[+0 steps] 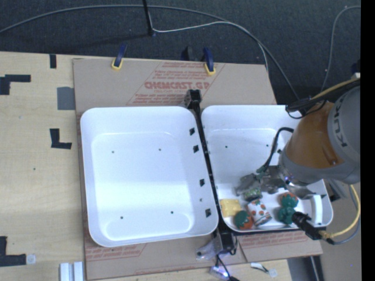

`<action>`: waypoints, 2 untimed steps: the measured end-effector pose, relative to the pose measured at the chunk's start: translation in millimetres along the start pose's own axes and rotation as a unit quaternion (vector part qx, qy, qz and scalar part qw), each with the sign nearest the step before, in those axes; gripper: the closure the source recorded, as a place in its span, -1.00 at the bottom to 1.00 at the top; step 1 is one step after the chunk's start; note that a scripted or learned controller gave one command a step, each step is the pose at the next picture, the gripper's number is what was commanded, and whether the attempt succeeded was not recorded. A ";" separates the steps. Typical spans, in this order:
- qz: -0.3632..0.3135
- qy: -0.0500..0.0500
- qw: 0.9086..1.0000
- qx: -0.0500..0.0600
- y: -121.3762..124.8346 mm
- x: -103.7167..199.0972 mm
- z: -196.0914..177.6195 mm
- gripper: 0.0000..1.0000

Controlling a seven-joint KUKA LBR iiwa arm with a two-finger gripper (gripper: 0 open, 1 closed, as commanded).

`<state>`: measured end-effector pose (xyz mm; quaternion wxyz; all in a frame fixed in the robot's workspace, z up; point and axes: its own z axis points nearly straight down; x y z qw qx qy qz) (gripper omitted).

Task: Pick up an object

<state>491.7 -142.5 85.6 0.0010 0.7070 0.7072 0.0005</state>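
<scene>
The gripper (253, 186) hung low in the right bin (234, 122) above the yellow block (229, 206); jaw state could not be told; a straight descent onto one item suited best

A pale wooden bench (35, 174) (marked with black tape pieces) is overlaid by a cardboard sheet (170, 84), clamped at its far edge. Dark carpeted floor (70, 16) is crossed by cables (176, 17).

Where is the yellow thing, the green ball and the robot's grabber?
yellow block (229, 206), camera view, middle of its top.
green ball (241, 218), camera view, its round top.
gripper (253, 187), camera view, its grey tip above the toys.
</scene>
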 end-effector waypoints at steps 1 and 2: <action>0.000 0.000 1.000 0.001 24.6 4.2 0.7 -1.00; 0.000 0.000 1.000 0.001 54.1 -5.5 0.9 -1.00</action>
